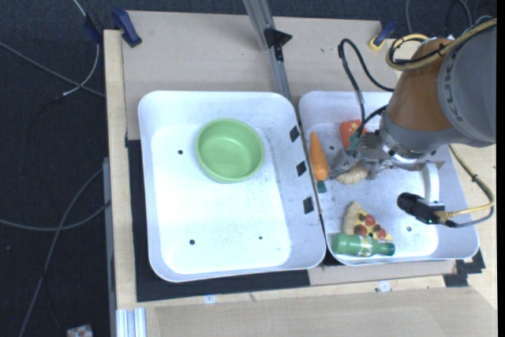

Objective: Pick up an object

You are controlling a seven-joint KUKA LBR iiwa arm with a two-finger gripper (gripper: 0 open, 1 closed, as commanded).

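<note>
Hovering low in the right bin [442, 170], our pincer [357, 162] sits just above a beige lump [352, 175]. We cannot tell its state. The carrot [317, 157] lies just left, lengthwise along the bin wall.

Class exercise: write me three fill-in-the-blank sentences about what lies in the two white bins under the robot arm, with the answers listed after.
1. The green bowl sits in the ____ bin.
2. The carrot in the right bin is coloured ____.
3. The pizza slice lies just above the green ____ at the right bin's front edge.

Missing words: left; orange; bottle
</note>
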